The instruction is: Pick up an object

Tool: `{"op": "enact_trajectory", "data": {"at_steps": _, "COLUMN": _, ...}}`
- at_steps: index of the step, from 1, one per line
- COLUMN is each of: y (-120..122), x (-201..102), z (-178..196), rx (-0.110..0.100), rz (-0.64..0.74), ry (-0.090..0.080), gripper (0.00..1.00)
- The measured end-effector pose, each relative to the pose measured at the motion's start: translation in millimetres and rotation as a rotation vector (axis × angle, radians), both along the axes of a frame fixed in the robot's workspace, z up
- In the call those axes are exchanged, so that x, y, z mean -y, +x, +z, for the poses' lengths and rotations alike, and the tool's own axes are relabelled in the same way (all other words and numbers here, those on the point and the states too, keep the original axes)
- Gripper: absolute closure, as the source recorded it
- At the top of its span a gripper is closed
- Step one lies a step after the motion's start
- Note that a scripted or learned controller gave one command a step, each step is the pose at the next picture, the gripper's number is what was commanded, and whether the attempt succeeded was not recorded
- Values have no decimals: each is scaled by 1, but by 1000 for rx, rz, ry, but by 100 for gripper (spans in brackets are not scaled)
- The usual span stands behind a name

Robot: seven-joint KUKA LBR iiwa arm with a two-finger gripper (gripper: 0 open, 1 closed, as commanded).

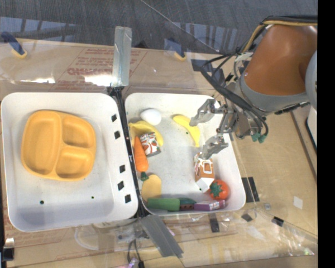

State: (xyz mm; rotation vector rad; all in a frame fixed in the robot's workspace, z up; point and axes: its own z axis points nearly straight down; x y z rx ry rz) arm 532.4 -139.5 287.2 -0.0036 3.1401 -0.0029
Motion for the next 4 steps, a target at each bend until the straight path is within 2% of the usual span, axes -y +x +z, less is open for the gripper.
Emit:
{"op": "enact_trajectory", "data": {"at_steps": 1, "y": 55, "x": 25, "z": -97, "rx": -10, "rz": 98, "ry": 5, "gripper": 0}}
{"op": "enact_trajectory", "data": {"at_steps": 2, "y": 125, "x": 55, "z": -166, "rx": -3, "rz": 295, "ry": 3, "gripper": 0}}
{"op": "enact_trajectory", "data": {"at_steps": 3, "y": 97, "x": 69, "z": -194, "rx": 0, "rz": 246, "ry": 1, "gripper": 0}}
{"op": "enact_trajectory", "data": {"at_steps": 4, "y": 99, "x": 67, "z": -182, "rx": 5, "rz": 252, "ry": 0, "gripper": 100}}
